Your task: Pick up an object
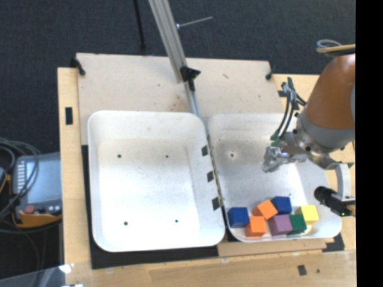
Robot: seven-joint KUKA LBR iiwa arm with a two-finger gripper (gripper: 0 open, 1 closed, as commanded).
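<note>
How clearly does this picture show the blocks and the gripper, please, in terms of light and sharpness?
Camera view: even, soft light, with no harsh glare on the white bins; the coloured blocks read distinctly; the gripper is small and slightly blurred, its fingers hard to resolve.

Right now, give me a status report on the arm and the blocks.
Gripper above right bin, holding nothing seen. Blocks clustered at the bin's near edge, untouched. Nothing in the way.

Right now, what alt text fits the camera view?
The grey arm's gripper hovers over the right bin, apart from a cluster of coloured blocks in that bin's near corner. The left bin sits alongside.
</note>
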